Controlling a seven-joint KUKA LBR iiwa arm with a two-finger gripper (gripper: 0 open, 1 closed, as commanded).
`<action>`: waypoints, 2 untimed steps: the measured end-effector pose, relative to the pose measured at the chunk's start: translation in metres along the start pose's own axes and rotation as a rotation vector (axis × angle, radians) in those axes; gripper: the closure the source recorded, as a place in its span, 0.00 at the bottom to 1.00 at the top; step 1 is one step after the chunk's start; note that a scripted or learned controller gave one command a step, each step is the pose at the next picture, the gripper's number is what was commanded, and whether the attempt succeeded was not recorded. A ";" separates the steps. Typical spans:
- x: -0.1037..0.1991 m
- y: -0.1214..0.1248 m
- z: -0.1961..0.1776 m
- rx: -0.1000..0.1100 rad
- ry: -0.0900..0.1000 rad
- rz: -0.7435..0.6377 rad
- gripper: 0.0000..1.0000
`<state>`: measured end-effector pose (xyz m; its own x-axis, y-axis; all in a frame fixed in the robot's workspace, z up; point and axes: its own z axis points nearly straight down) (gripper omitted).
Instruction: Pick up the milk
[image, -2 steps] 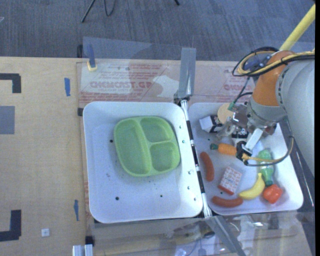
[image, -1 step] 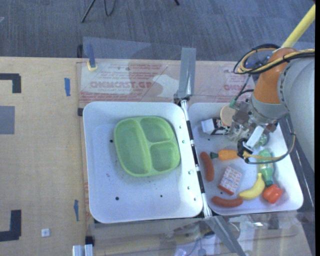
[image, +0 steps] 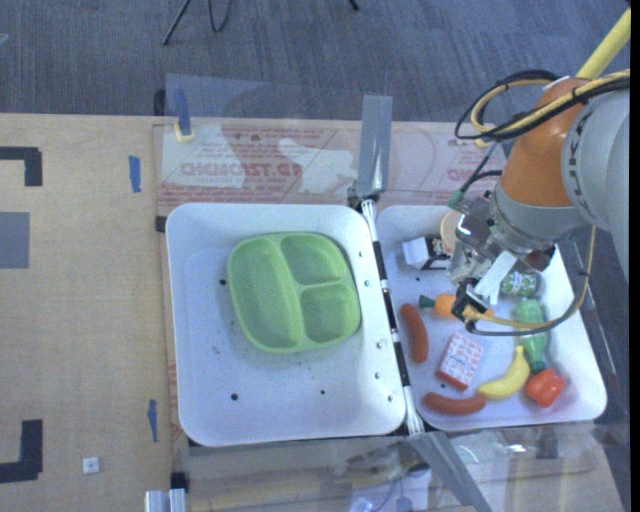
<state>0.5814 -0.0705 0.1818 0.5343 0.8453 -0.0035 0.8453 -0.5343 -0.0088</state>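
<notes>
The gripper (image: 470, 297) hangs low over the right bin (image: 590, 400), and whether it is open or closed cannot be told. The milk (image: 416, 251), a small white carton with a dark patch on its side, lies just left of the wrist near the bin's far edge. A carrot (image: 443, 305), two sausages (image: 414, 331), a red-and-white box (image: 460, 361) and a banana (image: 506, 377) lie closer. The left bin (image: 200, 400) holds a green divided plate (image: 294, 291).

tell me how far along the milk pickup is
Done: the claw sits low over the right bin, among the toy food. In hand: nothing visibly lifted; what looks like the milk lies by the bin's far left corner. Left: grasping and raising it. The green tray sits in the left bin.
</notes>
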 end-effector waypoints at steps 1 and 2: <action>-0.009 -0.059 -0.016 0.002 -0.001 0.174 1.00; -0.034 -0.101 -0.047 0.001 -0.001 0.082 1.00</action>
<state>0.4781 -0.0456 0.2295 0.6014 0.7990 -0.0053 0.7989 -0.6014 -0.0095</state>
